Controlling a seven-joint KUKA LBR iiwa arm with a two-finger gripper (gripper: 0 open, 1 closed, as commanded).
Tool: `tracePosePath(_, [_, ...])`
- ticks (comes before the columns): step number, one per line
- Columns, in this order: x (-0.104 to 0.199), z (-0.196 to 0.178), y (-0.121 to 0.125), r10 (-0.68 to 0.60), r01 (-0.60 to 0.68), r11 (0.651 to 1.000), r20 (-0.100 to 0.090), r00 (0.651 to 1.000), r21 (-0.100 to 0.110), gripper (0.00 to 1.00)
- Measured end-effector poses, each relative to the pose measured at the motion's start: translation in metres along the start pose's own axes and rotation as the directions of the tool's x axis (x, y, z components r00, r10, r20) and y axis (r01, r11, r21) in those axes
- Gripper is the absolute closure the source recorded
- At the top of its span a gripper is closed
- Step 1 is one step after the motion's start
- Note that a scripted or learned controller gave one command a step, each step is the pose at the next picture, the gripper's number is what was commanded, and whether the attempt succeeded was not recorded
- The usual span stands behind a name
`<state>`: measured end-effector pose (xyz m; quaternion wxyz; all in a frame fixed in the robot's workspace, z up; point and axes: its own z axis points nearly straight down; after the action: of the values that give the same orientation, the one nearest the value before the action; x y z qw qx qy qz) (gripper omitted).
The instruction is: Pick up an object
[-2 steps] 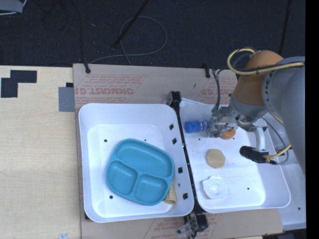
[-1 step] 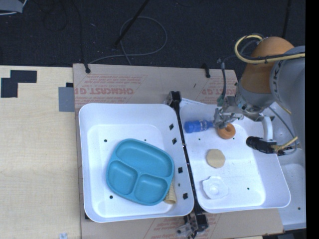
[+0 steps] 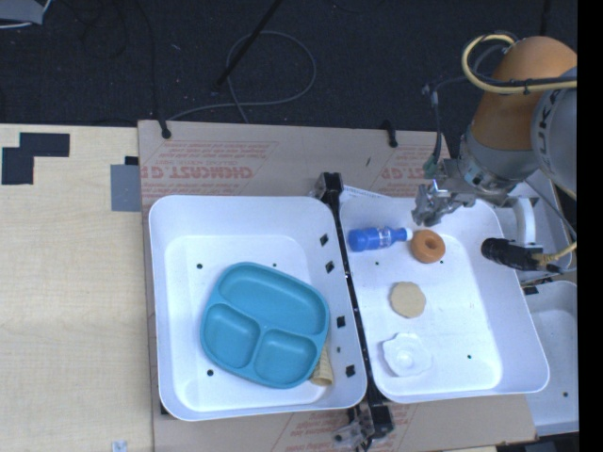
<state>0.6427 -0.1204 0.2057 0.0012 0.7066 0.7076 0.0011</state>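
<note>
In the right bin (image 3: 471,347) lie a blue bottle (image 3: 377,239) on its side, an orange doughnut-shaped ring (image 3: 428,247), a flat tan disc (image 3: 408,299) and a white round piece (image 3: 406,355). My gripper (image 3: 427,209) hangs over the bin's far edge, just behind the ring and to the right of the bottle's cap. Nothing shows in its grasp.
The left bin (image 3: 179,252) holds a blue divided plate (image 3: 265,324) with a tan piece (image 3: 323,373) poking out under its right corner. A black divider (image 3: 341,281) runs between the bins. The arm's grey and orange body (image 3: 523,92) stands at the upper right.
</note>
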Motion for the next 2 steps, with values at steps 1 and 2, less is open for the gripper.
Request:
tracePosePath(1, [-0.002, -0.019, 0.000, 0.000, 0.000, 1.000, 0.000, 1.000, 0.003, 1.00])
tracePosePath(2, [0.056, -0.025, -0.018, -0.003, 0.003, 1.000, -0.002, 1.000, 0.007, 1.00])
